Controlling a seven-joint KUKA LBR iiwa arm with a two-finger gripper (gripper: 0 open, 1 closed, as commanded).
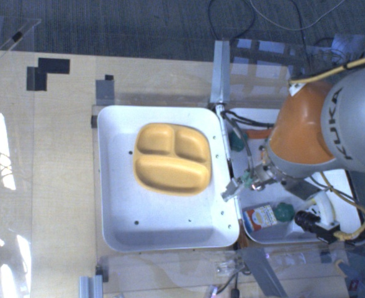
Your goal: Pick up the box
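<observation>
The box (261, 216), a small red and white carton, lies flat in the right bin (264, 234) near its front wall. The gripper (238, 186) hangs below the orange wrist band, over the right bin's left side, just above and left of the box and apart from it. One grey tip reaches to the rim between the two bins. The arm's bulk hides most of the right bin.
A yellow divided plate (172, 158) lies in the left bin (117, 228). A dark green round object (284, 212) sits right beside the box, and a teal one (237, 143) lies farther back. Cables and a black connector (311, 222) trail at the right.
</observation>
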